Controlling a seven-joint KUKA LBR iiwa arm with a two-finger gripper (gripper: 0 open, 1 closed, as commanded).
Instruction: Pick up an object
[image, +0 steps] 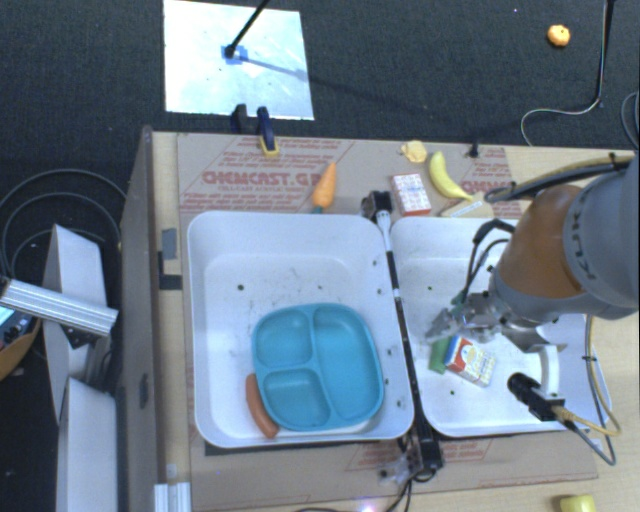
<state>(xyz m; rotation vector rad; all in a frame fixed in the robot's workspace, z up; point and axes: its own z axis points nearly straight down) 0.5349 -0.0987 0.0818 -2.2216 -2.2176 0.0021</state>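
Two shallow white bins are entered, side by side on the bench.

Left bin (215, 300): one blue divided plate (318, 365), laid flat. One orange-red sausage (260, 405) is lodged between the plate's edge and the bin's near wall.

Right bin (430, 260): one small printed carton (470, 360), lying flat, with one green item (438, 356) touching its left side. Both are taken as candidates for the pick, since they are the loose things closest to the arm.

Gripper (452, 322): set low in the right bin, just above the green item and beside the carton. This placement is judged suited to a downward grasp. Whether it is spread or closed cannot be told, and nothing is seen held in it.

Behind the bins, on the board: one carrot (323, 187), one small box (410, 193) and one banana (445, 178). They are kept outside the working area and judged unlikely targets.
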